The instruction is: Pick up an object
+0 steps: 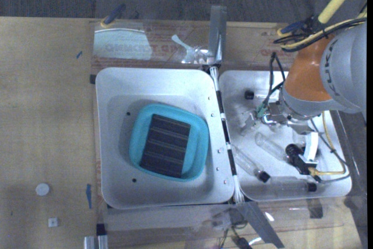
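Note:
The gripper [254, 118] is down low in the left part of the right bin [256, 81], under the grey wrist with the orange band. A clear tube [270, 143] lies just below and to the right of it. A second clear tube with a black cap [252, 165] lies slanted near the bin's front left. A third clear tube [289, 186] rests along the front wall. A small black piece [249, 94] sits at the back, above the gripper. Nothing visible is held in the gripper.
The left bin [111, 96] holds a light blue tray [137, 131] with a dark ridged block [167, 144] lying in it. A metal divider post [217, 32] stands behind the bins. A clear plastic bag [122, 44] lies on the bench at the back left.

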`<state>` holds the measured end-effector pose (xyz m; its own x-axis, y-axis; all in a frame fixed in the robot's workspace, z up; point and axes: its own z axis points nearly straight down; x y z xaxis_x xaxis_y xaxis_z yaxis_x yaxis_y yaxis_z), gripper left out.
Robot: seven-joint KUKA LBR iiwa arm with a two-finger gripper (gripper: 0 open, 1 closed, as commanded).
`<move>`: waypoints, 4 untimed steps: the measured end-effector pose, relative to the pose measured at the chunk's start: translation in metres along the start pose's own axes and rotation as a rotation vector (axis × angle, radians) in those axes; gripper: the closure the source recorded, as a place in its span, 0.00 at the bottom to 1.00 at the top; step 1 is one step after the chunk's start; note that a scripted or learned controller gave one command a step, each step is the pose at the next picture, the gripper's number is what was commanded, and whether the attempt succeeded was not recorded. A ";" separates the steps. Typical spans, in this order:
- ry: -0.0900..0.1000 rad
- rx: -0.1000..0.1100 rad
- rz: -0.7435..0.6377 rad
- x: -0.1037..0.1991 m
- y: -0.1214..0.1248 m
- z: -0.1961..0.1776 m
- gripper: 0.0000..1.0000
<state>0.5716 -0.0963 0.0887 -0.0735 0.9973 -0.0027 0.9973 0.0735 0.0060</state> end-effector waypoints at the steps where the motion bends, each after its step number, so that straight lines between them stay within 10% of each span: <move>1: 0.001 -0.006 0.000 0.000 0.002 -0.011 1.00; 2: 0.001 -0.006 0.000 0.000 0.002 -0.011 0.00; 3: -0.001 -0.008 0.002 -0.001 0.002 -0.021 1.00; 4: -0.001 -0.008 0.001 -0.001 0.002 -0.021 0.00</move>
<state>0.5738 -0.0971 0.1099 -0.0722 0.9974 -0.0037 0.9973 0.0722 0.0141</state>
